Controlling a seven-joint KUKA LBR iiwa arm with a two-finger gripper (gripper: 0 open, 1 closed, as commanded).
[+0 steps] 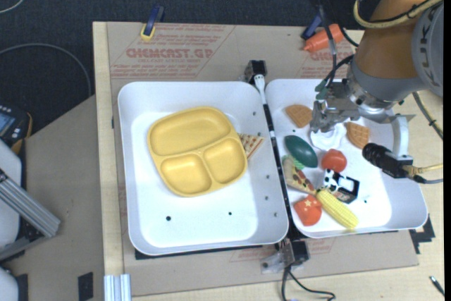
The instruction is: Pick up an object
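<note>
The robot's claw (325,125) hung low over the right bin (409,211), just above a heap of toy food: a green piece (301,149), a red tomato (334,160) and a corn cob (337,209). How wide it stood could not be told. A yellow divided plate (196,149) lay in the left bin (134,151), apparently a separate drop-off area.

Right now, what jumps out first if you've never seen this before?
A big yellow plate with three sections fills the left bin. The right bin holds a heap of toy food, like corn and a tomato. The grey and orange arm hangs over that heap.
</note>
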